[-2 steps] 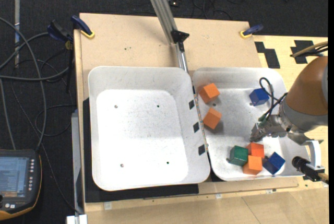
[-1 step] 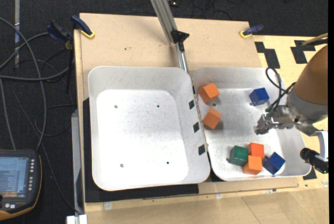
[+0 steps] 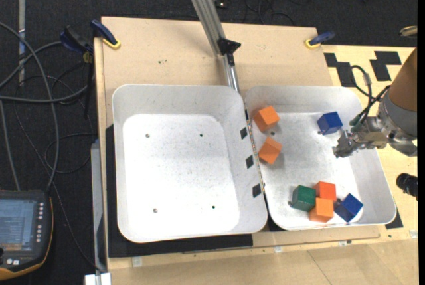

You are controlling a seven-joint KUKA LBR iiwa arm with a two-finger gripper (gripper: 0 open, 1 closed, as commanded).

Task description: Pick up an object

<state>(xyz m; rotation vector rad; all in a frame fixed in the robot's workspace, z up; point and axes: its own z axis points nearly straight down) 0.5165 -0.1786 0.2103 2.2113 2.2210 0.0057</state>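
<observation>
Hovering: gripper [image 3: 343, 149] hangs over the right bin [image 3: 372, 171] near its right wall, wrist coming in from the right edge. Can't honestly tell how it's set, the tip is too small and blurry.
Nothing held: no cube looks like it's in the gripper, so I'd call this the approach step, grab not yet done.
Closest target: blue cube [image 3: 329, 122], toward the bin's far right corner, just beside the gripper on its far-left side but apart from it.
Orange pair: one orange cube [image 3: 267, 117] and a second orange cube [image 3: 269, 151] sit along the bin's left wall, well apart from the gripper.
Near-edge cluster: green cube [image 3: 304, 198], an orange-red cube [image 3: 326, 190], another orange block [image 3: 322, 208] and a second blue cube [image 3: 348, 206] are bunched up against the near right corner, touching or nearly so.
Left bin [image 3: 133, 164]: just white floor with a few specks.
Next move, my guess: pick the lone blue cube since it has room around it, shift over it, drop straight down and close. The cluster looks like trouble, as the neighbours would get nudged.
</observation>
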